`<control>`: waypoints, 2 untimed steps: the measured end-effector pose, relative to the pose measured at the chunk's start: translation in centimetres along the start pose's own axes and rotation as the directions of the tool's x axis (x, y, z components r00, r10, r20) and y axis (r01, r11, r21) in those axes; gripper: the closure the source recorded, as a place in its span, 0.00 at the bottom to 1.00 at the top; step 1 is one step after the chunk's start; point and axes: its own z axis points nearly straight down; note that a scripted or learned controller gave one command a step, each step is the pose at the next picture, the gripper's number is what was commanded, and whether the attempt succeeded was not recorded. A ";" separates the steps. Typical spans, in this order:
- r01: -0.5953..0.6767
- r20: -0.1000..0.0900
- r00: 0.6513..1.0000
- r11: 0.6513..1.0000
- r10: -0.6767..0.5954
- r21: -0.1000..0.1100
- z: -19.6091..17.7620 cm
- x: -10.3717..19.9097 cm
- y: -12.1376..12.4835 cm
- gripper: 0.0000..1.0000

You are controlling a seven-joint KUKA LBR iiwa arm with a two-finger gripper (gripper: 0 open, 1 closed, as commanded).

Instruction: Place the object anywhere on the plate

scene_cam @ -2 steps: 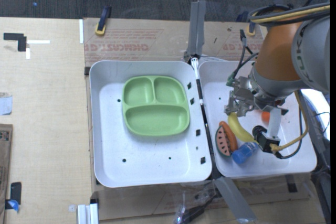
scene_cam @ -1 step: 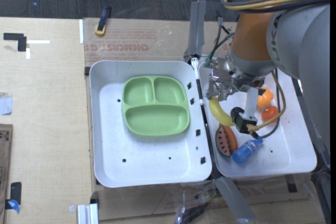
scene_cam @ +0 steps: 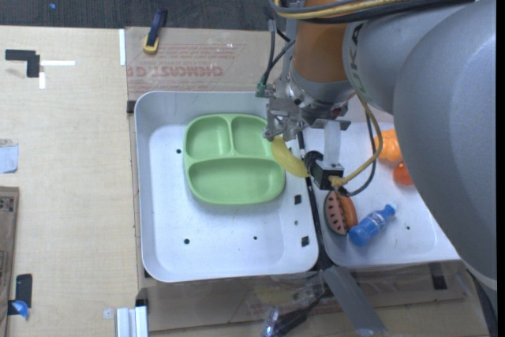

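Note:
A green divided plate (scene_cam: 233, 160) lies in the left white bin (scene_cam: 158, 193), toward its back right. My gripper (scene_cam: 289, 135) hangs over the plate's right rim, close to the wall between the two bins. A yellow banana (scene_cam: 289, 160) sticks out down and to the right from between its fingers, and the gripper is shut on it. The banana's lower end hangs just past the plate's right edge. The wrist covers the upper end of the banana.
The right bin (scene_cam: 410, 245) holds a watermelon slice (scene_cam: 339, 211), a blue bottle (scene_cam: 370, 225) and two orange things (scene_cam: 392, 147) partly under the arm. A cardboard sheet (scene_cam: 197, 63) lies behind the left bin. The arm's bulk fills the right side.

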 end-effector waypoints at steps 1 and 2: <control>0.000 0.000 1.000 1.000 0.000 0.000 0.0 0.0 0.0 0.00; 0.001 0.002 1.000 1.000 -0.001 0.002 -0.8 -0.1 0.0 1.00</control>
